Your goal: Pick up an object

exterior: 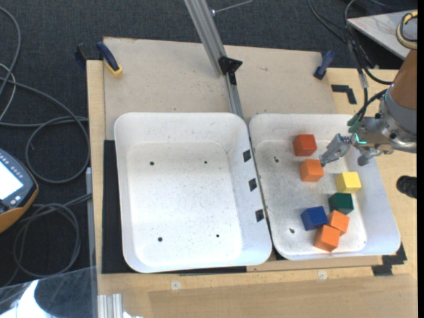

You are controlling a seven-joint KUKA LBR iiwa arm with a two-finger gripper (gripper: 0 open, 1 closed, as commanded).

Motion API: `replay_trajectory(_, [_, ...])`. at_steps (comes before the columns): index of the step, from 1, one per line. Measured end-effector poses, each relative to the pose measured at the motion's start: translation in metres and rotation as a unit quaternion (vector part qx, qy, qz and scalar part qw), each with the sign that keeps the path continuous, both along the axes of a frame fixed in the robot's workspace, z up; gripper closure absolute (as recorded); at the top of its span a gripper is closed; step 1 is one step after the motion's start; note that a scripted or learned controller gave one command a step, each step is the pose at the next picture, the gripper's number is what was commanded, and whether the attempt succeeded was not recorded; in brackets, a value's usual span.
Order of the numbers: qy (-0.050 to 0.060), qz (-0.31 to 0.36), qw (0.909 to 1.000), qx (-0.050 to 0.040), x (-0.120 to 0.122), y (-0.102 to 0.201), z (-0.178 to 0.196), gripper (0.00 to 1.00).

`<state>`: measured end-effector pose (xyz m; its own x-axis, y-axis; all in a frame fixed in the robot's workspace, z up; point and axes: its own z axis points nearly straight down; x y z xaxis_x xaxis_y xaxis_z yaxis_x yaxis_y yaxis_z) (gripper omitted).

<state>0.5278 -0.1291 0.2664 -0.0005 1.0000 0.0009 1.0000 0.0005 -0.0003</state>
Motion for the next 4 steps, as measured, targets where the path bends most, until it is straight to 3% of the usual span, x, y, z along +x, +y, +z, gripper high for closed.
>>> replay_trajectory(3, [0.004, -0.001, 1.0000, 0.0009, -0.005, -0.008, -0.150, 0.00])
replay_trajectory(4, [-0.001, 0.000, 1.0000, 0.0002, -0.003, -0.007, -0.136, 1.00])
